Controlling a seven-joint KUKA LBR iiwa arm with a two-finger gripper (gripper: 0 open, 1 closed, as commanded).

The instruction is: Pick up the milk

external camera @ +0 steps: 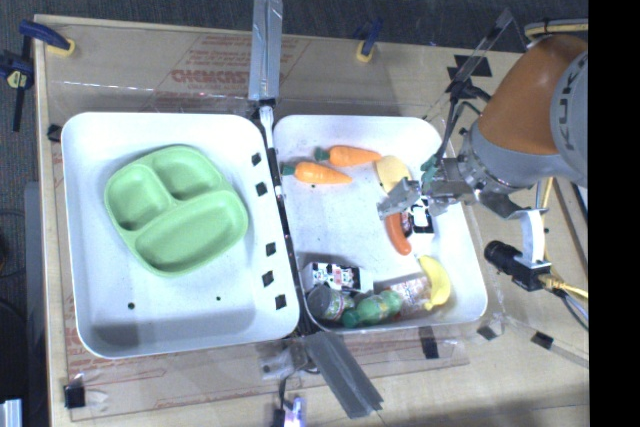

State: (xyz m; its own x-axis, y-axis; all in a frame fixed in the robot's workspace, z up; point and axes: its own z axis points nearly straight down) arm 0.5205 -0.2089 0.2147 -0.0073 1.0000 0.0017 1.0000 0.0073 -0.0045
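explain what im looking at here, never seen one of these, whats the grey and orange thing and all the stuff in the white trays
The grey and orange thing is a robot arm reaching in from the right; one camera looks down on the bench at a slant. Its tool hangs over the right bin, among toy food: two carrots, a yellow piece, a banana and a pile of packets and a green item along the bin's near edge. The left bin holds a green divided plate. I cannot tell which item is the milk, nor whether the tool holds anything.
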